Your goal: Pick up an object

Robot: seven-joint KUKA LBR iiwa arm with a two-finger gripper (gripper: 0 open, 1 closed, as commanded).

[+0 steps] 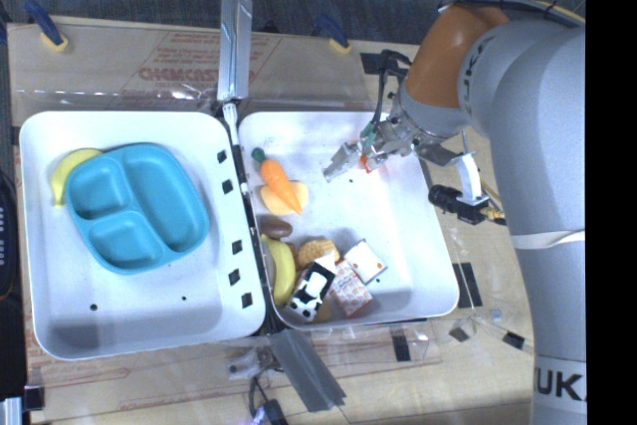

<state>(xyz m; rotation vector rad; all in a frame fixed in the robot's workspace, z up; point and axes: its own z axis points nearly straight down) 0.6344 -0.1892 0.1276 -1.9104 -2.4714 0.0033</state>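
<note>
Blue tray (139, 204), orange carrot (276, 179), yellow banana (283, 269), white bins (129, 323), black-and-white cow-patterned toy (314, 291)

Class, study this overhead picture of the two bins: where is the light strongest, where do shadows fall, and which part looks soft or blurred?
Camera view: the right bin floor is washed out near white; soft shadow lies inside the left bin at its near wall; the gripper looks slightly blurred, while the blue tray is crisp.

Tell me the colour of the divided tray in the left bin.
Light blue. The divided tray shows plainly in the camera view.
</note>
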